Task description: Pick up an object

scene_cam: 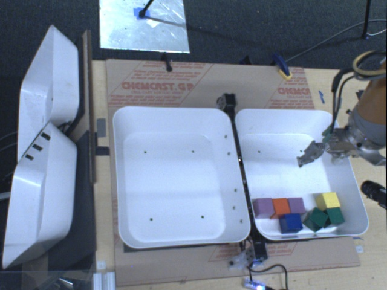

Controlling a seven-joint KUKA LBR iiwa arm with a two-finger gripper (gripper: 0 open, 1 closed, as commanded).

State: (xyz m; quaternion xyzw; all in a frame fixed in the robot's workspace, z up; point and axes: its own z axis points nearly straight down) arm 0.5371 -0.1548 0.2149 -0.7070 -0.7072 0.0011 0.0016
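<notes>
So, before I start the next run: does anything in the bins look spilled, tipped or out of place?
Nothing stands out. The blocks sit clustered at the near edge of the right bin, and the gripper hangs above its bare floor.

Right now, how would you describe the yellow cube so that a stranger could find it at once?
Look at the right-hand shallow white bin, then at the cluster of small blocks along its near wall. The small yellow cube sits at the right end of that cluster, just behind the dark green blocks. It is the only yellow piece there.
</notes>
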